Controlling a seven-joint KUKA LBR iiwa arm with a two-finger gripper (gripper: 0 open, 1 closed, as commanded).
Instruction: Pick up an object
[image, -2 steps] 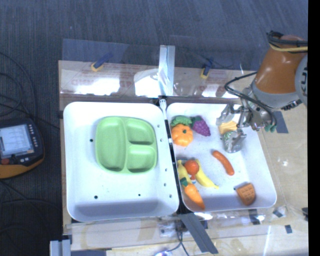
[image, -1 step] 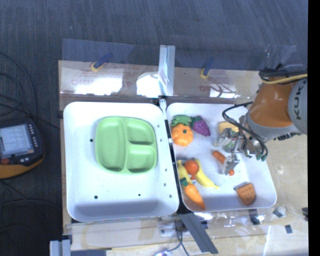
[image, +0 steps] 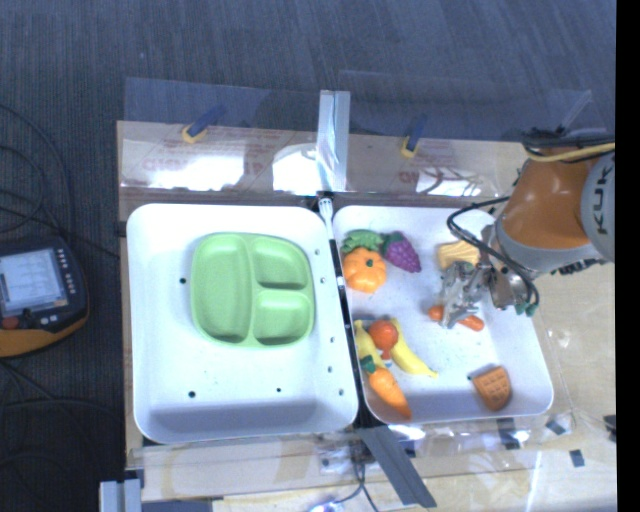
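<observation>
My gripper (image: 457, 303) is lowered into the right bin (image: 530, 345), near its middle right. Directly under and beside it lies a small orange-red toy piece (image: 470, 322), with a bit of orange (image: 437, 314) showing on the gripper's left. Whether the gripper touches or holds the piece is hidden by the gripper body. A yellow block (image: 457, 254) sits just behind the gripper. Further left are an orange pumpkin (image: 364, 269), purple grapes (image: 403, 253) and a green leafy toy (image: 361, 241).
A tomato (image: 383, 333), a banana (image: 411, 358) and a carrot (image: 388, 392) lie at the bin's front left, and a brown waffle piece (image: 491, 386) at the front right. The left bin (image: 160, 390) holds a green divided plate (image: 251, 287). The arm (image: 550, 215) enters from the right.
</observation>
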